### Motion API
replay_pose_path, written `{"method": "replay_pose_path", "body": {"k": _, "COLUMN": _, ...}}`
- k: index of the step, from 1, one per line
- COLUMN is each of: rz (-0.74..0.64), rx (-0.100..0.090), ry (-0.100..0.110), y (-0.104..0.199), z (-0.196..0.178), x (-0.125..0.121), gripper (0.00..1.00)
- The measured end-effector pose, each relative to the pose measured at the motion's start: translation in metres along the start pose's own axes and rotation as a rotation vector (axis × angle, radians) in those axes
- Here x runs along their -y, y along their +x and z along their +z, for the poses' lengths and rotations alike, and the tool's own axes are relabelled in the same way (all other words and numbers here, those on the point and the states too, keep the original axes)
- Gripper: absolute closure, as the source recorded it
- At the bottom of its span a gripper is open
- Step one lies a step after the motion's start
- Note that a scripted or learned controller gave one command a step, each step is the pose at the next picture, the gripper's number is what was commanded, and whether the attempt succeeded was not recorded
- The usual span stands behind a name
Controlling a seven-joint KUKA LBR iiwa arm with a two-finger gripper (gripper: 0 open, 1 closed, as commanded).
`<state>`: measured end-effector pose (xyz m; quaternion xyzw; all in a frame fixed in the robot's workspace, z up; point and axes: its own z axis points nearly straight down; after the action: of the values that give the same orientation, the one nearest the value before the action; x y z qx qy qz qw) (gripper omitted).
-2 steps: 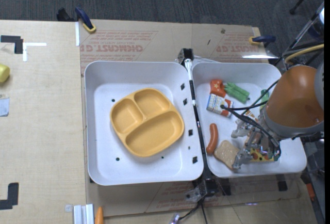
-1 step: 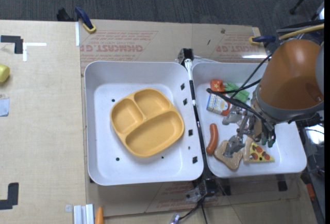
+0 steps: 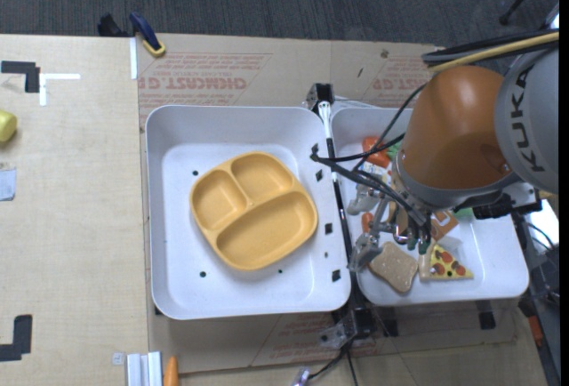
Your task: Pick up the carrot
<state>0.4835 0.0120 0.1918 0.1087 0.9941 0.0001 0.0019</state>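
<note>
Bench (image 3: 71, 269) bearing two white bins; left bin (image 3: 169, 224) holding yellow divided plate (image 3: 255, 209).
Right bin (image 3: 507, 273): arm low over it, approach step by appearance.
Hand (image 3: 402, 229) state: cannot tell.
Carrot (image 3: 377, 149) at hand's 12 o'clock, partly hidden.
Next: shift toward carrot, then clamp.

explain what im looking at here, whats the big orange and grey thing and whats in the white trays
This is one camera fixed above a bench, looking down at a slant. The big grey and orange shape is a robot arm reaching in from the right; its gripper hangs low over the right bin. I cannot tell what, if anything, it holds.

Two shallow white bins sit side by side. The left bin holds a yellow divided plate. The right bin holds toy food: a slice of bread, a pizza slice, and something orange partly hidden behind the arm, possibly the carrot it is meant to pick up.
</note>
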Motion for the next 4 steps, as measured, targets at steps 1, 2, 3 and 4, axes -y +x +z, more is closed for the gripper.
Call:
{"method": "replay_pose_path", "body": {"k": 1, "rz": -0.204, "rx": 0.002, "ry": 0.000, "y": -0.042, "z": 0.000, "x": 0.016, "gripper": 0.00}}
{"method": "replay_pose_path", "body": {"k": 2, "rz": -0.362, "rx": 0.001, "ry": 0.000, "y": -0.089, "z": 0.000, "x": 0.060, "gripper": 0.00}}
{"method": "replay_pose_path", "body": {"k": 3, "rz": -0.385, "rx": 0.000, "ry": -0.002, "y": -0.077, "z": 0.000, "x": -0.021, "gripper": 0.00}}
{"method": "replay_pose_path", "body": {"k": 4, "rz": -0.539, "rx": -0.001, "ry": -0.001, "y": -0.021, "z": 0.000, "x": -0.032, "gripper": 0.00}}
